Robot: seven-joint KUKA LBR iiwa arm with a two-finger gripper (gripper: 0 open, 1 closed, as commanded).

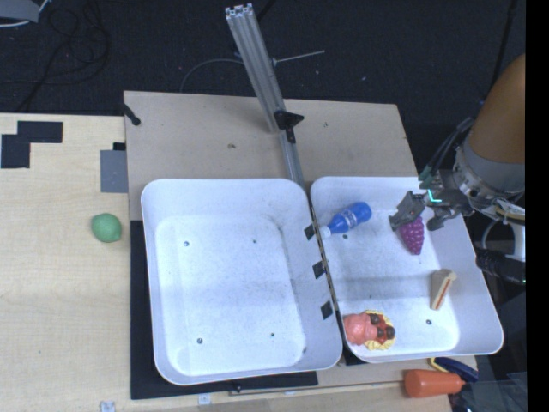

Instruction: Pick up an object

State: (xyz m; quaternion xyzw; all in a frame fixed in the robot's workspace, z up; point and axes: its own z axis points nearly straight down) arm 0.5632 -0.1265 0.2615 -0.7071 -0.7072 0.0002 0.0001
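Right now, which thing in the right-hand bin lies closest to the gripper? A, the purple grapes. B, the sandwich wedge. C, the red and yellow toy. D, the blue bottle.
A: the purple grapes lie right under the gripper near the right bin's far edge; the blue bottle, sandwich wedge and red and yellow toy sit farther off.

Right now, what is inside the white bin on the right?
The right bin holds a blue bottle, purple grapes under the gripper, a sandwich wedge and a red-and-yellow toy. The gripper covers the top of the grapes.
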